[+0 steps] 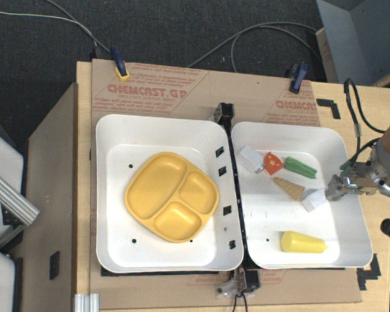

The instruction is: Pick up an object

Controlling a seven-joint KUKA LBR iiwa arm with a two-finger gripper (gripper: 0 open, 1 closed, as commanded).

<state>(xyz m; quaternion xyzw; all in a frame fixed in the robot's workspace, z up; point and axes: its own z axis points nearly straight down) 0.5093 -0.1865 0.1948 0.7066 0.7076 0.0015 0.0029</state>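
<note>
Gripper (335,187) is hanging at the right wall of the right bin (348,212), low over its rim, and whether it is apart or together cannot be told, since the metal tip is too small and blurred to read. Nothing is showing clamped in it.

Taking the pale grey block (314,199) as the landmark: it is lying on the floor of the right bin, just left of and below the gripper tip, close to it, though contact cannot be judged. A tan cone-shaped piece (288,187) is lying just to the block's left, pointing toward it. Farther up and left of the block, a green piece (300,168) is sitting beside a red-orange piece (272,163), and a whitish flat piece (250,159) is lying left of those. Below the block, well apart, a yellow bottle-like object (302,242) is lying on its side. Far to the block's left, in the left bin (108,193), a yellow divided plate (172,196) is resting
</note>
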